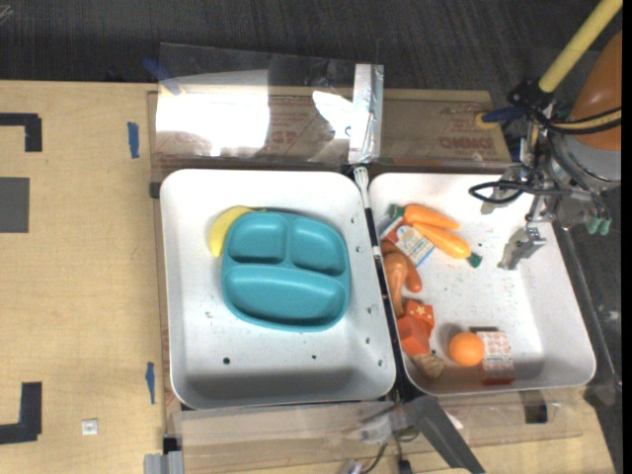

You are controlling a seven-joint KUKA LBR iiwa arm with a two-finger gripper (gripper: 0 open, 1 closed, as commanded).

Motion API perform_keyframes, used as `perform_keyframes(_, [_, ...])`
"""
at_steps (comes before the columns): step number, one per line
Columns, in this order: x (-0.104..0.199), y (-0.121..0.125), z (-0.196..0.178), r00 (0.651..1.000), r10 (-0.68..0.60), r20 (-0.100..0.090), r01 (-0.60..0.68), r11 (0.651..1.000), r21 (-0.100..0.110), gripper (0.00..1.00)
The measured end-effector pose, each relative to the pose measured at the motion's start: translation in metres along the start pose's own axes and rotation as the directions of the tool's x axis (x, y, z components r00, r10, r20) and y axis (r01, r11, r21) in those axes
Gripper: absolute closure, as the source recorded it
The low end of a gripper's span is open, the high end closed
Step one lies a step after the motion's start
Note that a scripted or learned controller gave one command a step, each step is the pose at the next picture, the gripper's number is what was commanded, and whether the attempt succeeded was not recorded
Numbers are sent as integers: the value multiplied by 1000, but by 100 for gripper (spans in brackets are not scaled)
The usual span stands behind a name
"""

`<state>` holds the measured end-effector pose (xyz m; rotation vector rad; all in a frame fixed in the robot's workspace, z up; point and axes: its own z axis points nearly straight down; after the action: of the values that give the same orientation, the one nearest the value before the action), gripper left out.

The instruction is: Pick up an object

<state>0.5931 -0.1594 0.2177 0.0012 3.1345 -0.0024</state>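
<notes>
In the right white bin, a round orange fruit is seen at the near edge beside a small red-and-white carton. Further back, two orange plastic carrots lie near the divider. The gripper hangs over bare floor toward the far right; nothing is held, and whether it is open cannot be told. Picking is judged not yet done.
</notes>
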Motion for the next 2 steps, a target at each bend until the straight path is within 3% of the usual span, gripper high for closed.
perform_keyframes(1, [-40,0,128,999,53,8,-53,999,1,0])
perform_keyframes(2, [-37,72,129,997,73,0,-73,997,-3,0])
